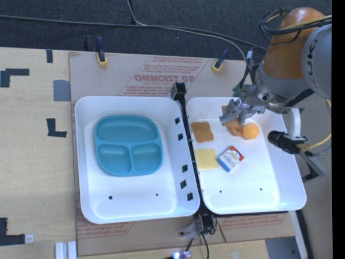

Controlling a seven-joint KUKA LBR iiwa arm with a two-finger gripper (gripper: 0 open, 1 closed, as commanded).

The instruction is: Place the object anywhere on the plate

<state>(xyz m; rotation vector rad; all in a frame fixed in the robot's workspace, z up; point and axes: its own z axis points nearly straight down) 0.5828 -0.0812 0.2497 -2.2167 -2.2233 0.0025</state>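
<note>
A blue plate [128, 144] with three compartments lies in the left bin [86, 161], with nothing on it. In the right bin [259, 185] are a brown toast slice [202, 131], a yellow cheese slice [206, 158], a small white, blue and red packet [230, 158] and an orange fruit [250, 131]. My gripper [235, 114] hangs low over the bin's far side, just above and left of the orange fruit. It partly covers a darker orange piece [233, 127] beside the fruit.
A black strip with clips [186, 150] runs between the two bins. Two yellow-and-blue clamps [101, 55] [219, 63] hold the cardboard sheet at the back. A black cable [161, 23] crosses the dark floor behind the bench.
</note>
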